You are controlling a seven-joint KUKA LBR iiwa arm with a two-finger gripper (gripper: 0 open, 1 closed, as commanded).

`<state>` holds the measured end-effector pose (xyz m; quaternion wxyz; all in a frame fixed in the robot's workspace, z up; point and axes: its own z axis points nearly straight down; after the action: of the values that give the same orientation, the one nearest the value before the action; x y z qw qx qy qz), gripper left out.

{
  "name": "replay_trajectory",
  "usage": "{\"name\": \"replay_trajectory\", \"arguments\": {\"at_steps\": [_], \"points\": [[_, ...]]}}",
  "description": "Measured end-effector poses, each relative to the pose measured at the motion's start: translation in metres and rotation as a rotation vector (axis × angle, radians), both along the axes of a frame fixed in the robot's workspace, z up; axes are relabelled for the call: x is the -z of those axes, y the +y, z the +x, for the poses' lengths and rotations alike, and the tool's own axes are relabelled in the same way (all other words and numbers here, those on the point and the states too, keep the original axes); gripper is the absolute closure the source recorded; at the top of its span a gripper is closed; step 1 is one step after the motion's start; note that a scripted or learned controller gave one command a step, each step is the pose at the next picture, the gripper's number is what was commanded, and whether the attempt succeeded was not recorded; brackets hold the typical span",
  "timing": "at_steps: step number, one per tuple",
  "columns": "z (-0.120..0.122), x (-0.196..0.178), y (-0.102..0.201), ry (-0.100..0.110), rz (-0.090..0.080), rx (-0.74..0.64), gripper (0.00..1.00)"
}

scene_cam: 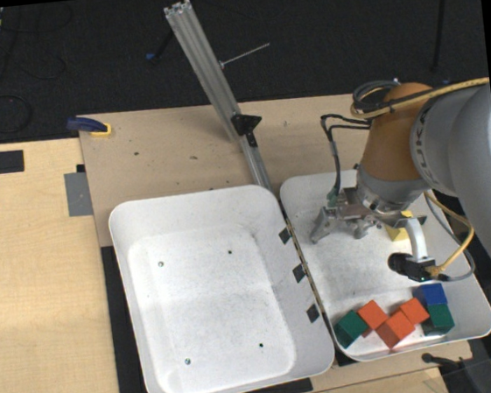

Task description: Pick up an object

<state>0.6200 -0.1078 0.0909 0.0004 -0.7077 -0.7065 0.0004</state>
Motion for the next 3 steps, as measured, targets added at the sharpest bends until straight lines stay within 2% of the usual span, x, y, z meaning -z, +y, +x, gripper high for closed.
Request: {"name": "replay_trajectory", "arguments": {"at_steps": [1, 3], "points": [[0.0, -0.01, -0.001, 0.001, 0.002, 0.006, 1.0], [0.013, -0.104, 0.003, -0.005, 0.0, -0.003, 1.0]]}}
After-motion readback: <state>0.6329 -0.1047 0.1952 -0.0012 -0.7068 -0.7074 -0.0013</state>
